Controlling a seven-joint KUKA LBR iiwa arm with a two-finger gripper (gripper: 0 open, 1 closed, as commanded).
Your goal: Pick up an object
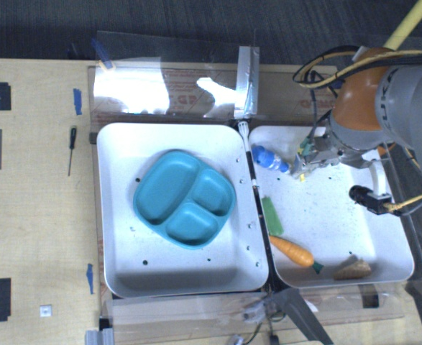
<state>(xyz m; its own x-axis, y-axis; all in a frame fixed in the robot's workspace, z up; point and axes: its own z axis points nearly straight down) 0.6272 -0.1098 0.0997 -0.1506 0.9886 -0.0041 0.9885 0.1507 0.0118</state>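
Grey arm (405, 99) bent down over right bin (394, 261), claw (302, 165) beside blue bottle (268, 159), grip state unclear.

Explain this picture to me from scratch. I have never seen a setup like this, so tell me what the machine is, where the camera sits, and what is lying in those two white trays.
This is one photo from a camera fixed above a workbench, looking down at a slant. The grey machine with the orange band coming in from the right is a robot arm. At its tip is a gripper, a two-fingered claw for picking things up. It hangs over the back of the right bin, close to a small blue bottle. Nothing can be seen between its fingers, and the photo is too coarse to tell whether they are open or shut.

The left bin holds a blue divided plate. The right bin also holds a green stick-shaped piece, a toy carrot and a small brown object near the front edge.
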